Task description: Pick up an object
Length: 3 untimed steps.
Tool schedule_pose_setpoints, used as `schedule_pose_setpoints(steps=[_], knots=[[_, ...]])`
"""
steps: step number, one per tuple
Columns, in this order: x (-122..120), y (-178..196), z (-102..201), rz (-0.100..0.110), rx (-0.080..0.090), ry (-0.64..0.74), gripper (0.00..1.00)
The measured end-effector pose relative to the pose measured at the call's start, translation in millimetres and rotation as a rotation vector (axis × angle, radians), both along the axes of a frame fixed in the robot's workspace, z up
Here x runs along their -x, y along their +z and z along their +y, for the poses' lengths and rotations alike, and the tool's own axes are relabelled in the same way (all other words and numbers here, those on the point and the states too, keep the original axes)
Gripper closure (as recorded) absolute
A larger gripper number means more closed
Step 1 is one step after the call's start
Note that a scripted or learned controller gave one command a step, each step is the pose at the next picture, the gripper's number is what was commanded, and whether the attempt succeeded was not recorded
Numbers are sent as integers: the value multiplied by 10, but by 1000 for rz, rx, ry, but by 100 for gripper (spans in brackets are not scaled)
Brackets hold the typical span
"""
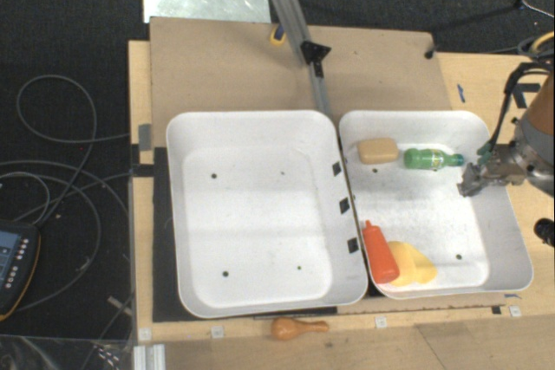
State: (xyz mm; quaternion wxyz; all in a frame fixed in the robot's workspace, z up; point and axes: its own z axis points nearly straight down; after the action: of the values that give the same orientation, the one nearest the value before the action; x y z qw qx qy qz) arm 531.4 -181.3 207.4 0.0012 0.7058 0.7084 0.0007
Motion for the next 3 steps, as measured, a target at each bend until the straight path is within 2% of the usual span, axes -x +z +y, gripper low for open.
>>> schedule_pose_setpoints(steps=[2, 3], knots=[[38, -105, 1068, 2, -4, 6, 100], [102, 66, 1639, 0, -4, 8, 100]])
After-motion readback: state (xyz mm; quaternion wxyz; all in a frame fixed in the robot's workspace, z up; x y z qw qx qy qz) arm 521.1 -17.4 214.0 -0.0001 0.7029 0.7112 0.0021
